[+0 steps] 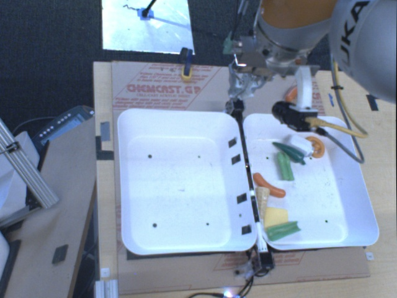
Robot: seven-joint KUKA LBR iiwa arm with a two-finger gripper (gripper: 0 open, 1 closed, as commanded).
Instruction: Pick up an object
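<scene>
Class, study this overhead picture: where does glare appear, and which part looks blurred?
Camera view: strong glare whitens the reflective sheet at top left; the gripper above the bins' far edge is smeared and indistinct; the right bin's toy vegetables, such as the green pepper, stay fairly sharp under even light.

Two smooth glossy white plastic bins (180, 123) on a matt brown printed cardboard sheet (161, 85).
</scene>
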